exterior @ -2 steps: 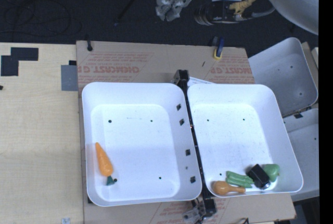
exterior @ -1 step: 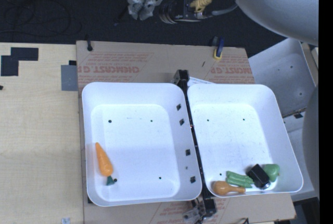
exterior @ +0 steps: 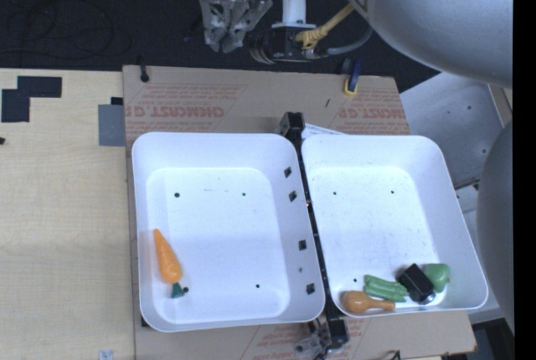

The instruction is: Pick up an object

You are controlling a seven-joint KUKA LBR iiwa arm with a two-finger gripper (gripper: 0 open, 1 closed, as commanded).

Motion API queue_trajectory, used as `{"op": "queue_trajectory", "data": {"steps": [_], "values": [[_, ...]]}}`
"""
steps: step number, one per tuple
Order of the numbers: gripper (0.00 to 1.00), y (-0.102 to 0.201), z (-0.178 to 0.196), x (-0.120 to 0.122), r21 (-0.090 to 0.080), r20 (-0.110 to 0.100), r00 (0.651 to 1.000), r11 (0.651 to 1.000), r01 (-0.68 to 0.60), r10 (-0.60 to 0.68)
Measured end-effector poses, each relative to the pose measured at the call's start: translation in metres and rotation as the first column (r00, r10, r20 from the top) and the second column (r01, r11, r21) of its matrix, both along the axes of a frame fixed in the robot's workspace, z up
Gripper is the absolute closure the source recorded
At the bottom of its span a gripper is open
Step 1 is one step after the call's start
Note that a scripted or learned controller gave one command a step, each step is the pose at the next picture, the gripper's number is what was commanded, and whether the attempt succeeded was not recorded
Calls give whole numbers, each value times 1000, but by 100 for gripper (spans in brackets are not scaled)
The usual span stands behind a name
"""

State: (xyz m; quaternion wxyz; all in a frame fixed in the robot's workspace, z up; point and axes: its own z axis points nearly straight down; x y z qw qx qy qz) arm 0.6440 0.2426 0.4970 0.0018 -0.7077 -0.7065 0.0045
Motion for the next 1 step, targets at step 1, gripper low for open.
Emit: {"op": "queue_trajectory", "data": {"steps": [1], "values": [[100,2,43,-1,4,8,1000,1000,-6,6]]}}
